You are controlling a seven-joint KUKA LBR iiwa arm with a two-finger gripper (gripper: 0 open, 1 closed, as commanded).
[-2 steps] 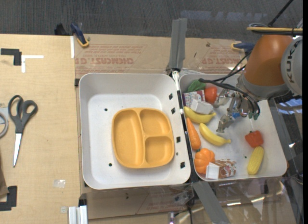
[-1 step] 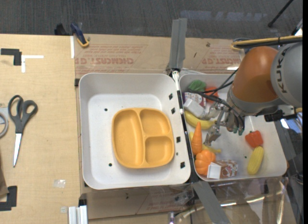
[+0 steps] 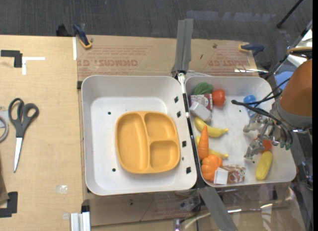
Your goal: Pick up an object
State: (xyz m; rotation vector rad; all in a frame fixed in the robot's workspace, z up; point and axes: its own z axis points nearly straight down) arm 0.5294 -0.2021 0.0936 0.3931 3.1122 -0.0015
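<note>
We see the metal gripper (image 3: 258, 136) low in the right bin (image 3: 237, 80), its fingers spread apart and gripping nothing. A glossy yellow corn cob (image 3: 263, 165) lies just beside them. Smooth plastic bananas (image 3: 210, 129), a carrot (image 3: 203, 142) and an orange pumpkin (image 3: 210, 165) crowd the bin's left side. The left bin (image 3: 99, 92) holds a three-part orange tray (image 3: 147, 141).

Beneath me in the right bin (image 3: 237, 80), near its right edge, a small red object (image 3: 268, 144) lies just above a yellow corn cob (image 3: 263, 165) that rests lengthwise, slightly tilted, by the near right corner.
</note>
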